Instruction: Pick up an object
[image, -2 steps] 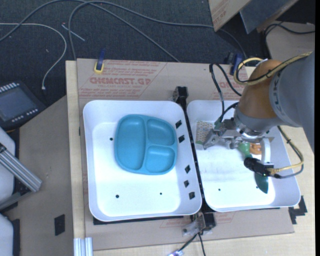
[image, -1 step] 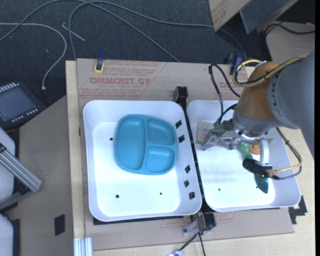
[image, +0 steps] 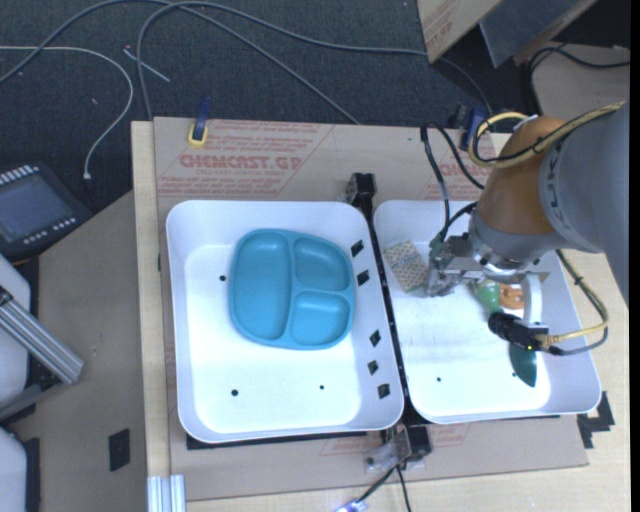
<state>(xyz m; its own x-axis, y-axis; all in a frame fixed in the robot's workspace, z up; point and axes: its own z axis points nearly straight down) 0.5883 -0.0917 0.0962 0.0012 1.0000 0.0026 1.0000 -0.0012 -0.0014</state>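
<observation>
Cardboard-topped bench (image: 260, 150), blue divided plate (image: 292, 288) left bin (image: 200, 380), claw (image: 443, 272) beside patterned packet (image: 406, 265)

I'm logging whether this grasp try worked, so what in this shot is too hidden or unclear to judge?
- Gripper, camera view: small and seen from above under the wrist; any hold is unreadable.
- Green and orange objects: partly covered by the arm, identity unclear.
- Speckled object: too small to identify.
- Dark teal object: crossed by a cable, shape unclear.

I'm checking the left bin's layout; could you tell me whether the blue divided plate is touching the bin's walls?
Apart. In the camera view, bare white floor shows all around the blue divided plate, separating it from the left bin walls.
</observation>
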